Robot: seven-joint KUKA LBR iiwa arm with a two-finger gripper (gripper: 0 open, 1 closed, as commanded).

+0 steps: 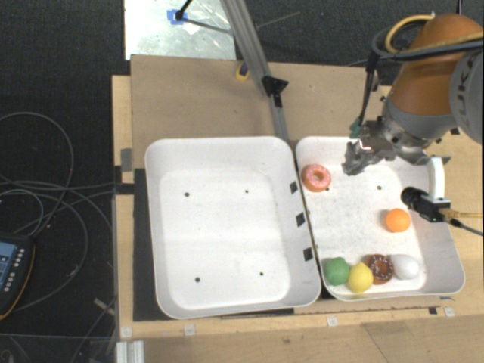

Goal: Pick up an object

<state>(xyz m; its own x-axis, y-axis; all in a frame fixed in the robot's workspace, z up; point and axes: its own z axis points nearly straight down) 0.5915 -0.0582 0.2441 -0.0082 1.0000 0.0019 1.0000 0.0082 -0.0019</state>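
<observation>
Hovering at upper right, the gripper [355,161] hangs beside the pink doughnut [316,177]; its opening cannot be told; open floor lies below.

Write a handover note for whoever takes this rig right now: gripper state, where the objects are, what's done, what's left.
Gripper: hangs over the right bin's upper part, just right of the pink donut; nothing seen between its fingers, and whether they are open can't be told.
Objects, all in the right bin: pink donut near the top left; orange ball at the right side; along the bottom edge, green ball, yellow ball, chocolate donut, white ball.
Done: nothing picked.
Left: grasp and lift one object; the pink donut is nearest.
</observation>
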